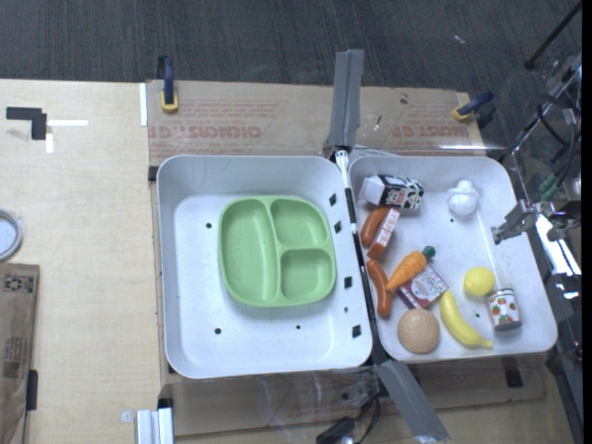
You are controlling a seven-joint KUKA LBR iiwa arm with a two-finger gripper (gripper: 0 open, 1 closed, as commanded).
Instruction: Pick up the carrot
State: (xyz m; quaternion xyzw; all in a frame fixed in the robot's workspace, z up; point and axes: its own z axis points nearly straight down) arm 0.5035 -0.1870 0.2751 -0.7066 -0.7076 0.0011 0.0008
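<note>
The carrot (406,270) is orange with a small green top. It lies on a slant in the middle of the right bin (518,192), with its green end pointing up and right. Its lower tip touches a red sausage (377,289), and a red packet (424,289) lies against its right side. My gripper (511,227) hangs over the right rim of that bin, well to the right of the carrot and slightly farther back. Nothing is seen in it.
Around the carrot in the right bin lie a milk carton (393,192), a white figure (462,198), a second sausage (379,228), a lemon (478,281), a banana (460,321), a small can (503,309) and a brown ball (418,330). The left bin (185,340) holds a green divided plate (242,248).
</note>
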